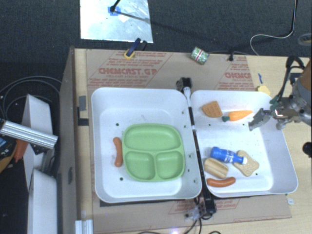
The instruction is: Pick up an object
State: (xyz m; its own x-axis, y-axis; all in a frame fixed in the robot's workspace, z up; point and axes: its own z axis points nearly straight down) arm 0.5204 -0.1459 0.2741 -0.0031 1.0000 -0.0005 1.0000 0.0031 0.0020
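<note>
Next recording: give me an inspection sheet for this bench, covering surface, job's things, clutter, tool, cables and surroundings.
Surface: two shallow white bins, left bin and right bin, on brown printed cardboard.
Job's things: right bin holds an orange toy carrot, tan cracker wedge, blue bottle, bread roll, toast slice and sausage.
Clutter: green divided plate and a second sausage in the left bin.
Tool: tool over the right bin's right side, holding nothing visible.
Cables: black cables left of the bench.
Surroundings: dark floor, silver sheet.
</note>
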